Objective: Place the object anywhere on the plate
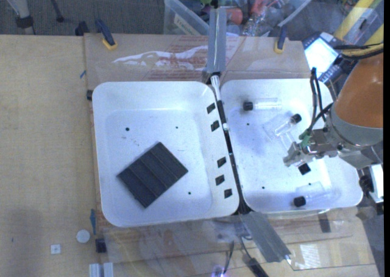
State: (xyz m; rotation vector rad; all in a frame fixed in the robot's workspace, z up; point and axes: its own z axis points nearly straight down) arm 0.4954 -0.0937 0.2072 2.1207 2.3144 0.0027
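The work stands at the pick-up stage, judging by the layout: the dark ridged plate lies alone in the left bin, while the clear plastic vials with black caps lie scattered in the right bin. One vial lies near the far wall, another sits just beside the pincer, and a third rests by the near wall. The pincer hangs low over the right bin's middle, the grey arm coming in from the right with its orange band above the wrist. Whether its fingers are spread or closed cannot be told (they blur into glare), and no vial shows between them. The next move likely calls for a secure grip on one vial, then a carry across the divider on the counter.
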